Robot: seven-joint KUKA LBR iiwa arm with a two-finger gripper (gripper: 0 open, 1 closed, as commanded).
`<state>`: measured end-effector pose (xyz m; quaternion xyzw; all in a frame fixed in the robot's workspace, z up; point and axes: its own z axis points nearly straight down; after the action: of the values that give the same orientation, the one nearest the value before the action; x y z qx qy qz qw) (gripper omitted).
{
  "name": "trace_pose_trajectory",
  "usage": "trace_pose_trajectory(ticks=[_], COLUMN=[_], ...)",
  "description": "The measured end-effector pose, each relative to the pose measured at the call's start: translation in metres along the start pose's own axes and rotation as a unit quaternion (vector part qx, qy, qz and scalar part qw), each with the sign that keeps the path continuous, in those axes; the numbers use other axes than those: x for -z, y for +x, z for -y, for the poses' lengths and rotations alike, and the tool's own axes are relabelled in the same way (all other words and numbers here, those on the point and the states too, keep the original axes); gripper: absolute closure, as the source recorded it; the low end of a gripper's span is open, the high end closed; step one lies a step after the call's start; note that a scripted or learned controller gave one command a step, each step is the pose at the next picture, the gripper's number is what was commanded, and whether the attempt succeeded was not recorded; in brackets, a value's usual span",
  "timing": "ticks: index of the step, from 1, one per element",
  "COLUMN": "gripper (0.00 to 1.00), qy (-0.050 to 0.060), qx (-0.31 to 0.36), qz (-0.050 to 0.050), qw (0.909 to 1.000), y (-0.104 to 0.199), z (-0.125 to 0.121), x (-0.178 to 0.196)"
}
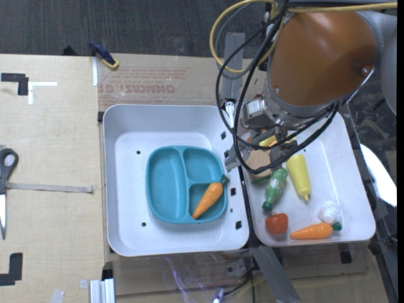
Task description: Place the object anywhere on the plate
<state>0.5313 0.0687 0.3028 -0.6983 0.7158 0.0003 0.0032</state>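
A light wooden bench point(50, 144) is seen from above, backed by dark flooring, with a flattened cardboard sheet point(151, 81) under the far side of two shallow white bins. In the left bin point(120, 188) a teal divided plate point(165, 182) lies near the middle. An orange carrot point(209, 198) rests tilted in the plate's compartment nearest the right bin, its green top pointing towards that bin's wall.

The right bin point(350, 188) is partly covered by the grey and orange arm point(322, 55), with cables looped around it. The gripper point(268, 145) is located over the far left part of the right bin, close to the dividing wall; whether it is open or closed cannot be told, since the wrist hides it.

Towards the right bin's near edge, a green bottle point(274, 189) and a yellow bottle point(300, 175) lie side by side. A red tomato point(276, 223), a second carrot point(312, 231) and a small white item point(328, 214) are found nearer the bin's front edge.

Scissors point(6, 169) lie at the bench's left edge.
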Motion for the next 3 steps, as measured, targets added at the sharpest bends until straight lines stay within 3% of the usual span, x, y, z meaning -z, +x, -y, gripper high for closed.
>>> trace_pose_trajectory(ticks=[3], gripper=[0.0], qy=[0.0], qx=[0.0], qz=[0.0], qw=[1.0], y=[0.0], z=[0.0], x=[0.0])
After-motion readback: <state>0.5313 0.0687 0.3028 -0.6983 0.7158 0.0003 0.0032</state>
